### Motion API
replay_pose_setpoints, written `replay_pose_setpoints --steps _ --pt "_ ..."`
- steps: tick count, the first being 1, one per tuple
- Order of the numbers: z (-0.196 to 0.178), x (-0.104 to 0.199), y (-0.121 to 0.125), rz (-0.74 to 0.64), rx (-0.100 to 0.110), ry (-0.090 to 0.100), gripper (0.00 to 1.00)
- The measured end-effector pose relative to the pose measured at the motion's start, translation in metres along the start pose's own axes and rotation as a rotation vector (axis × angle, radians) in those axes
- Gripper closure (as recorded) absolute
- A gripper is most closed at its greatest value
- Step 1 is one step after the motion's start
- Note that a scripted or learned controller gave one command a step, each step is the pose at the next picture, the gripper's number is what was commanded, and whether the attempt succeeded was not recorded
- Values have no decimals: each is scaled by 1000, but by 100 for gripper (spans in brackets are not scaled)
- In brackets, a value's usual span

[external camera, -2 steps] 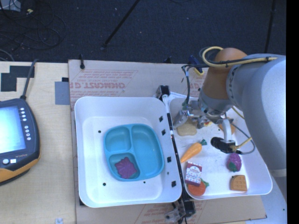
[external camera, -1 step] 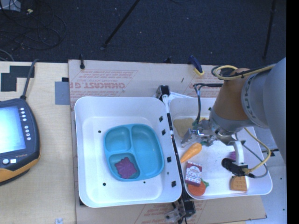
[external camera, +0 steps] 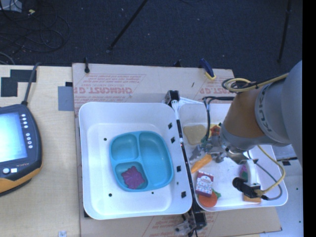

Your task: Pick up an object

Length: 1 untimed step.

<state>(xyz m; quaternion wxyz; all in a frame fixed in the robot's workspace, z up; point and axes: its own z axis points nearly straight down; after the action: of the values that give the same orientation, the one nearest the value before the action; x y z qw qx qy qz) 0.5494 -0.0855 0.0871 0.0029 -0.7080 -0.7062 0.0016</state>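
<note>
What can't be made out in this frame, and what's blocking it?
- Gripper, camera view: the wrist hides the fingers, so open or shut is unreadable.
- Right bin: the arm covers much of its floor.
- Small box: label too small to read.
- Purple object in the blue tray: too blurred to identify.

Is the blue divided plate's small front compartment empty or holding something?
Holding something. A purple object lies inside the lower-left compartment of the blue divided plate, which sits in the left bin. The plate's other two compartments show bare blue.
</note>
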Motion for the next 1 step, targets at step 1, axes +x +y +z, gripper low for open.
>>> replay_pose_setpoints --steps 1 --pt "-1 1 46 -4 -7 -2 0"
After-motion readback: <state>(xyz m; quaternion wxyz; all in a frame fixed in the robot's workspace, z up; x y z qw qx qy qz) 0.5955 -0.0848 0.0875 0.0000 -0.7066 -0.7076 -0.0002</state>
